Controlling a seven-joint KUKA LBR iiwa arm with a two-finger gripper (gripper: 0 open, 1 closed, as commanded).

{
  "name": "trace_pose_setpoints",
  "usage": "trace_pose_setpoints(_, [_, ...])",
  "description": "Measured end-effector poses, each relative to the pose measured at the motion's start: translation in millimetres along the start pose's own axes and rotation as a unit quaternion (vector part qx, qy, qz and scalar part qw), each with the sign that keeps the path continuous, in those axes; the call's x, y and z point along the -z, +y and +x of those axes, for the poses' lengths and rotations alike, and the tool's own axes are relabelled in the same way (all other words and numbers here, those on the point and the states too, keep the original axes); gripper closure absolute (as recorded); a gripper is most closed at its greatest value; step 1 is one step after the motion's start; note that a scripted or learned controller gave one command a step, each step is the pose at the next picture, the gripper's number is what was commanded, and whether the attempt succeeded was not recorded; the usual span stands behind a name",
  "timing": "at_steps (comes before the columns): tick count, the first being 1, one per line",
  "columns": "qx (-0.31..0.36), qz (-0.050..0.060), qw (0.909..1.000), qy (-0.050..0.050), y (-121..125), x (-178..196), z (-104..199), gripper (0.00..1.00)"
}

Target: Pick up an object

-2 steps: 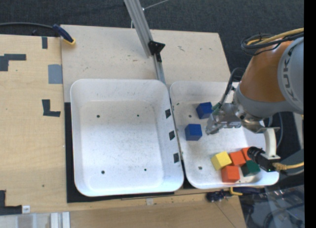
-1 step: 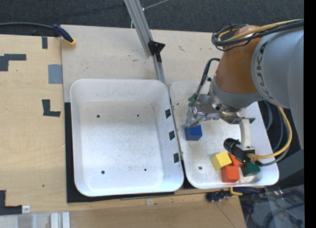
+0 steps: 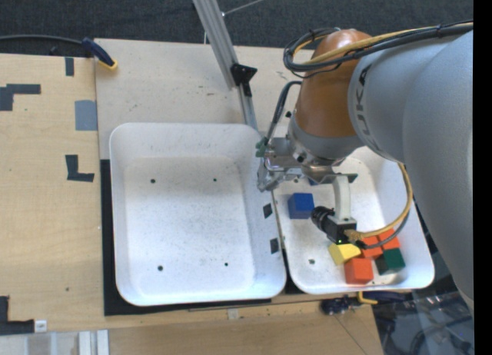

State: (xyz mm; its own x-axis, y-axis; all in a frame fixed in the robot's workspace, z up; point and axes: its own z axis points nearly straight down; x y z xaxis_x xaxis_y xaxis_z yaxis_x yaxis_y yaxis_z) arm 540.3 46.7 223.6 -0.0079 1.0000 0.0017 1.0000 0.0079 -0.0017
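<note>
The right bin (image 3: 400, 192) holds a blue block (image 3: 300, 205) near its middle. A yellow block (image 3: 344, 253), an orange block (image 3: 358, 270), a red block (image 3: 377, 244) and a green block (image 3: 391, 261) lie bunched in its near right corner. My gripper (image 3: 270, 170) hangs under the orange wrist band at the right bin's left wall, just up and left of the blue block. Nothing shows in its grasp. The arm's bulk hides the far part of this bin.
The left bin (image 3: 123, 215) sits beside the right one, their walls meeting at the middle. A slanted metal pole (image 3: 217, 31) with a black clamp stands behind the bins. A black cable fitting (image 3: 329, 225) hangs between the blue and yellow blocks.
</note>
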Motion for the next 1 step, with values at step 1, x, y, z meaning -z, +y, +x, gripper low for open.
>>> trace_pose_setpoints(1, [-0.001,-0.001,1.0000,0.000,26.7,13.2,43.4,1.00])
